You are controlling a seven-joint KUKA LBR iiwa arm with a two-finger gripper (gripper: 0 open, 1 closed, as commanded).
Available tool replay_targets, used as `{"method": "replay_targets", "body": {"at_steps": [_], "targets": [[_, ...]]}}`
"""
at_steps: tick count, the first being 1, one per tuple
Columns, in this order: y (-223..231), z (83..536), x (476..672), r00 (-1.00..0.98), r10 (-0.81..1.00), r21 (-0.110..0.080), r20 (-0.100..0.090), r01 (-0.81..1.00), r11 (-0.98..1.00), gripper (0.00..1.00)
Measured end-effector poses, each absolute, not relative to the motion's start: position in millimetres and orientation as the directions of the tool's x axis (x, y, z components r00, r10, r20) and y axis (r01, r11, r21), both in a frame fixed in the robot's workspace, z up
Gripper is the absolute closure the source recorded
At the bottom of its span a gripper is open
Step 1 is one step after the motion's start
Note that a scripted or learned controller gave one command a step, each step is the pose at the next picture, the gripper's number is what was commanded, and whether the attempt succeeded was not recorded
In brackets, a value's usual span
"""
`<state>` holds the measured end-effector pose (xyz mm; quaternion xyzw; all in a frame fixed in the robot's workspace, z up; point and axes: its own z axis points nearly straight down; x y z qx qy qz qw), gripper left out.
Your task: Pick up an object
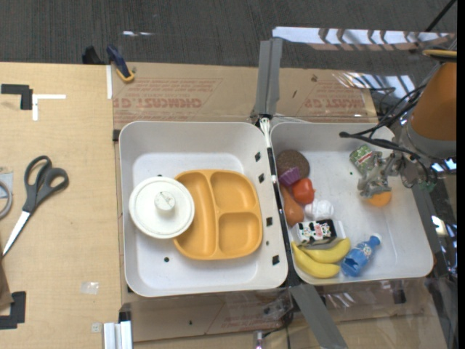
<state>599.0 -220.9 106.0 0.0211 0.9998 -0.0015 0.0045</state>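
Observation:
My gripper hangs over the right part of the right bin, at the end of the grey arm with its orange band. A small orange object lies right at the gripper's tip, partly covered by it; I cannot see whether it is gripped. A green crumpled packet sits just to the gripper's upper left. Along the bin's left side lie a brown round item, a purple piece, a red fruit, an orange vegetable and a white lump.
Near the right bin's front are a cow-patterned box, a banana and a blue bottle. The left bin holds a yellow divided plate and a white lidded bowl. Scissors lie on the bench at left.

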Motion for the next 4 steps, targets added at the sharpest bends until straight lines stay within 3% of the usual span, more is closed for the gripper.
{"method": "replay_targets", "body": {"at_steps": [1,2,3,4], "targets": [[-221,106,599.0,-0.999,0.042,-0.003,-0.009,0.042,0.999,0.0],[-213,93,607.1,-0.983,0.183,0.0,-0.006,0.183,0.983,0.0],[-223,98,485.6,-0.999,-0.027,-0.008,-0.024,-0.027,1.0,0.0],[-159,92,533.5,-0.997,0.073,0.001,-0.003,0.073,0.997,0.0]]}}
